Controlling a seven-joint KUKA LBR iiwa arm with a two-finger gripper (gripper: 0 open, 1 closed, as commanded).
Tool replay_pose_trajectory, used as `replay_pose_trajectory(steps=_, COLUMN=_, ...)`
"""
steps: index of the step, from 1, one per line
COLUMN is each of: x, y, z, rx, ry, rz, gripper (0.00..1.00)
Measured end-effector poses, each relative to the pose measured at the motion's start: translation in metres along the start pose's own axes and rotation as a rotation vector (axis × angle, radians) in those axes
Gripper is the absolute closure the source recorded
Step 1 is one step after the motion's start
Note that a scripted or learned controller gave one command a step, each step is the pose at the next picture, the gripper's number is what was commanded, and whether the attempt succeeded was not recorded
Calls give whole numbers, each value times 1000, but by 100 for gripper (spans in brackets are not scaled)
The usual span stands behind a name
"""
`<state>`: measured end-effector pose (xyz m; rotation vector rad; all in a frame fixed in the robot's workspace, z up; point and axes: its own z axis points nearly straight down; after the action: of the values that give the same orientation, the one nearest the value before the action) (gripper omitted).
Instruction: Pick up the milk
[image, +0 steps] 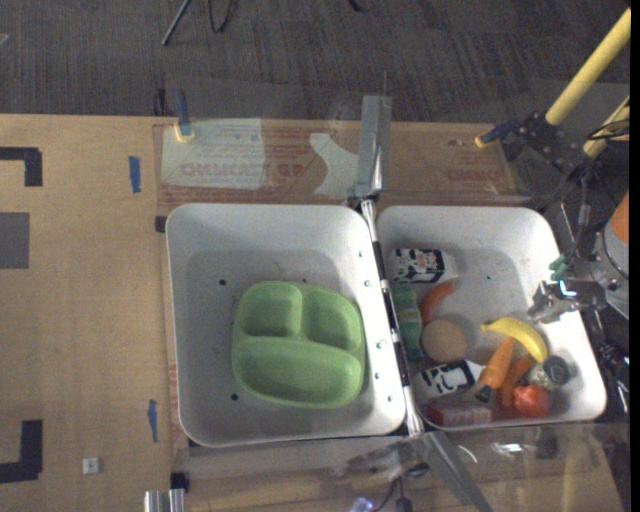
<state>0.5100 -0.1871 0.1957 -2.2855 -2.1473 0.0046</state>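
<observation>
The grey two-finger gripper (563, 296) hangs over the right rim of the right shallow white bin (500, 222), holding nothing; how wide it stands I cannot tell. The black-and-white cow-patterned milk carton (420, 264) lies on its side at the bin's far left, well apart from it. A green sectioned plastic tray (298, 343) sits in the left white bin (200, 260)

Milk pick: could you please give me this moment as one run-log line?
gripper: over right bin's right edge | milk: lying in right bin, untouched | green tray: left bin
</observation>
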Motion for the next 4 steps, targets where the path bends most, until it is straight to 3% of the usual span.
replay_pose_trajectory(steps=1, x=-9, y=-29, z=1, rx=-1, ry=0, rz=43, gripper=100)
replay_pose_trajectory(steps=2, x=-7, y=-1, z=62, rx=-1, ry=0, rz=-283, gripper=100)
replay_pose_trajectory(steps=3, x=-29, y=-28, z=25, rx=-4, ry=-2, rz=-507, gripper=100)
replay_pose_trajectory(steps=4, x=-38, y=-26, z=-4, rx=-6, ry=-4, rz=-596, gripper=100)
